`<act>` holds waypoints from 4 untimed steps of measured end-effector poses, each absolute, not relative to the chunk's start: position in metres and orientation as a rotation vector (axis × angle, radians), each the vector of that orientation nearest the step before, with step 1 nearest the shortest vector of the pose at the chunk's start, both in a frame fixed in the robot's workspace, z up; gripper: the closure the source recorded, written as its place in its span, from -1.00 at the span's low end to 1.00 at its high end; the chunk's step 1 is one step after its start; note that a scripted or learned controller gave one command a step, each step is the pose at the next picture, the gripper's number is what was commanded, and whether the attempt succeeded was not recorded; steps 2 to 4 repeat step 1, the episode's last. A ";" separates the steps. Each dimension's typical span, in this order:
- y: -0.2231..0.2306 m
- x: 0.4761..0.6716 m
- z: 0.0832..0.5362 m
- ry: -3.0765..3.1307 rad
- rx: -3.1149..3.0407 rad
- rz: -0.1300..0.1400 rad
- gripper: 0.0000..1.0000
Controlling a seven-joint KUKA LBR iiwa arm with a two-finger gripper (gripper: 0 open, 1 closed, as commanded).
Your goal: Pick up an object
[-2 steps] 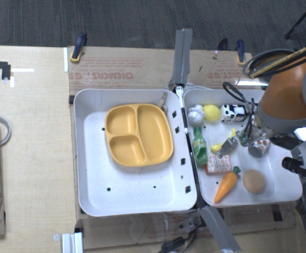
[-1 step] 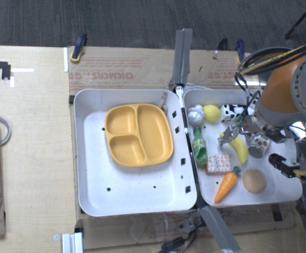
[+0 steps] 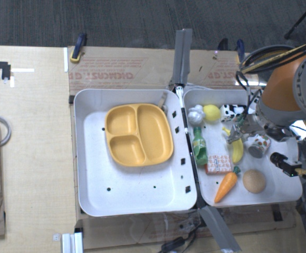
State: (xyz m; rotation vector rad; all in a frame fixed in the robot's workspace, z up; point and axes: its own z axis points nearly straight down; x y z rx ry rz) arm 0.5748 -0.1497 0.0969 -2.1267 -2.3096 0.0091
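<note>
The right bin holds several small items: a yellow lemon, a crumpled silver lump, a black-and-white cow toy, a green bottle, a banana, a pink wafer pack, a carrot, a tan egg-shaped ball and a grey patterned cup. My gripper hangs low in this bin, right at the banana's upper end, between the cow toy and the cup. The grey arm with its orange band comes in from the right and hides the bin's far right corner.
A yellow three-compartment plate lies in the left bin. A raised divider separates the two bins. Cardboard lines the bench behind them. Black cables loop above the arm at top right.
</note>
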 end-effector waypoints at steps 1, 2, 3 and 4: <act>-0.107 0.551 0.209 -2.279 -2.160 0.007 1.00; -0.107 0.551 0.209 -2.279 -2.160 0.007 1.00; -0.107 0.551 0.209 -2.279 -2.160 0.007 1.00; -0.107 0.551 0.209 -2.279 -2.160 0.007 1.00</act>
